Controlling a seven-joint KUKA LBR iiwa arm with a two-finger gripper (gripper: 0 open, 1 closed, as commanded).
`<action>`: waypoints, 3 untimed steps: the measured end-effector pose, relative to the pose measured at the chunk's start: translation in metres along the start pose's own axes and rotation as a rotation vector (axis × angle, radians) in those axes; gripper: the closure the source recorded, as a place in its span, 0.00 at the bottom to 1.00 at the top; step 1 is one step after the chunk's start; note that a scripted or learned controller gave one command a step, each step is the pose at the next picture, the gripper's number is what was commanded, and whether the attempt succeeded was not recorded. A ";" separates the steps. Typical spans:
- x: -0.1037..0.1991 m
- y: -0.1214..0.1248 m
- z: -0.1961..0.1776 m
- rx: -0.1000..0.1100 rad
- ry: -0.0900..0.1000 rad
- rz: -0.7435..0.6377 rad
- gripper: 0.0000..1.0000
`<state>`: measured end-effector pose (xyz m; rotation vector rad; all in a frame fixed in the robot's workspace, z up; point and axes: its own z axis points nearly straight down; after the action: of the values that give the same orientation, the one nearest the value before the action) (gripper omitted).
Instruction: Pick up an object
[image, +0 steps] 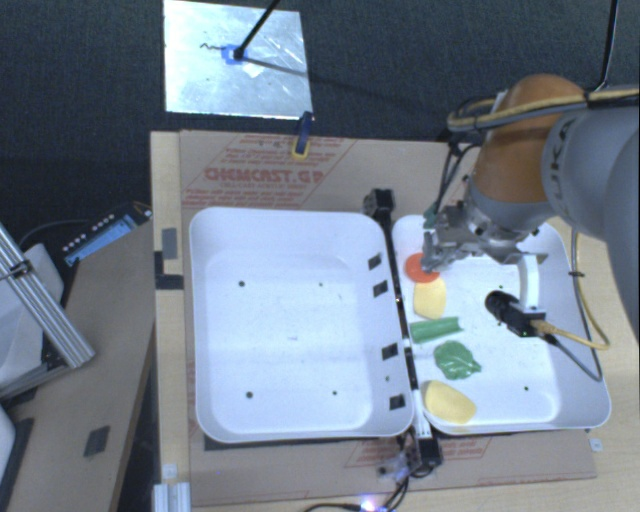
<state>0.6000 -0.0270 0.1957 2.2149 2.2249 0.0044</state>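
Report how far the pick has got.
Done: the gripper is down in the right bin, at the orange disc. In hand: the grasp itself; no hold on the disc can be seen. Left: lifting it clear. Yellow lump, green stick, green leaf and second yellow lump lie in the same bin.

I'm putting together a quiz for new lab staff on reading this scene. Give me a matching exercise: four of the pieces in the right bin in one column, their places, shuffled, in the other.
Things:
1. orange-red disc
2. straight green bar
3. lumpy green piece
4. front yellow piece

Places:
a. closest to the near wall of the right bin
b. right beside the gripper
c. just below the other yellow piece
d. between the bar and the front yellow piece

Pairs: 1-b, 2-c, 3-d, 4-a
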 end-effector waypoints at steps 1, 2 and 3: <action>0.000 0.000 0.000 0.000 0.000 0.000 0.00; 0.000 0.001 -0.011 -0.002 0.001 -0.002 1.00; 0.033 0.069 -0.052 -0.007 0.001 -0.003 1.00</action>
<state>0.6691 0.0064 0.2475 2.2077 2.2253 0.0135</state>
